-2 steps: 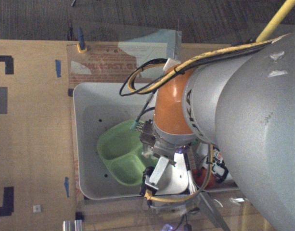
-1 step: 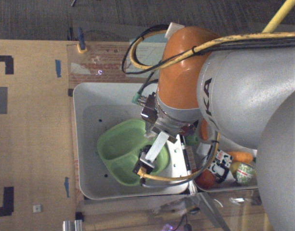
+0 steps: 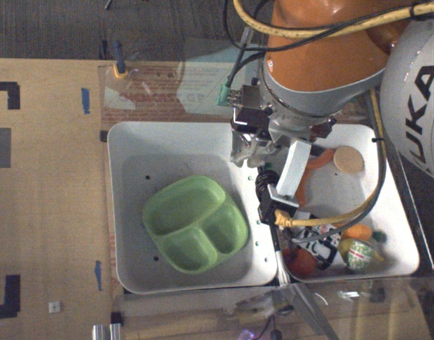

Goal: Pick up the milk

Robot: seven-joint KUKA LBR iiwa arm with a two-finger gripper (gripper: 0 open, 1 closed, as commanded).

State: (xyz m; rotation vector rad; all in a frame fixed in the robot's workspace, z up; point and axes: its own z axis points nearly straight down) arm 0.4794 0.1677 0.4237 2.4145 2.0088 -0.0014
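The milk (image 3: 320, 245), a small black-and-white patterned carton, lies at the front of the right bin (image 3: 395, 205), between a red fruit (image 3: 300, 262) and a yellow-green fruit (image 3: 358, 253). The robot partly hides it. Its long axis seems to run left to right; which end leads is unclear. The gripper (image 3: 248, 153) hangs over the wall between the bins, well apart from the milk, and I cannot tell whether it is released or clenched.

A green divided plate (image 3: 195, 223) lies in the left-hand bin (image 3: 132, 147). The right-hand bin (image 3: 404, 239), partly under the arm, holds a tan disc (image 3: 349, 160), a red fruit (image 3: 300, 262), a yellow-green fruit (image 3: 360, 253) and, possibly, the black-and-white milk (image 3: 323, 245).
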